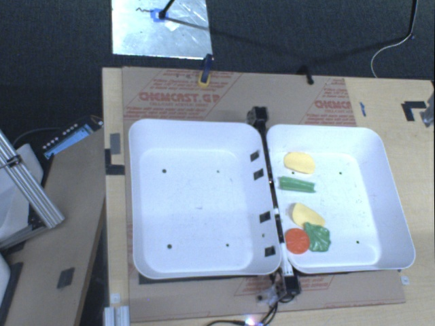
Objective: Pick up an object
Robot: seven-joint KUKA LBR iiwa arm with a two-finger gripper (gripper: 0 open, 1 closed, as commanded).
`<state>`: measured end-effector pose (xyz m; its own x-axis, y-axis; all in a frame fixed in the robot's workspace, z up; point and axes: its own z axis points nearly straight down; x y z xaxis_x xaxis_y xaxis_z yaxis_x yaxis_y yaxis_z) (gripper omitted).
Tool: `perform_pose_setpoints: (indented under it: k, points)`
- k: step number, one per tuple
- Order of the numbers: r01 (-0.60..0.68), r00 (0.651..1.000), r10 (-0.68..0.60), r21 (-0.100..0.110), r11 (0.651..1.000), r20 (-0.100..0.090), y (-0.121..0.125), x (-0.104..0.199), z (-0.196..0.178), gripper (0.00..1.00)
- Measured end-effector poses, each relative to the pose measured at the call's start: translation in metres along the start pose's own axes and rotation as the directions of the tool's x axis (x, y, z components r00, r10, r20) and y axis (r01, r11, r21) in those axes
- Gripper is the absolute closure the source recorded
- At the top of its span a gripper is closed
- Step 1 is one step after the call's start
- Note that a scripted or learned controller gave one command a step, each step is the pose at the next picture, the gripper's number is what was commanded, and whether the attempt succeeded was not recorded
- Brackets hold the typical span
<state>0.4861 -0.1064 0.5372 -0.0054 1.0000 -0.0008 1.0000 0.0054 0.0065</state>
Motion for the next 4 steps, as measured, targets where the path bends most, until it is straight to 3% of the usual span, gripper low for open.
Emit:
perform_pose_setpoints:
  k: [1, 2, 3, 4]
  points:
    - [-0.013, 1.0, 0.013, 0.005, 1.0, 0.004, 0.027, -0.106, 0.02, 1.0]
    - [-0.002, 1.0, 0.002, 0.001, 1.0, 0.001, -0.001, -0.094, 0.0, 1.0]
    - [0.008, 1.0, -0.008, 0.007, 1.0, -0.003, 0.062, -0.022, 0.053, 1.0]
    - [0.0, 1.0, 0.0, -0.002, 1.0, 0.0, 0.014, -0.007, -0.002, 1.0]
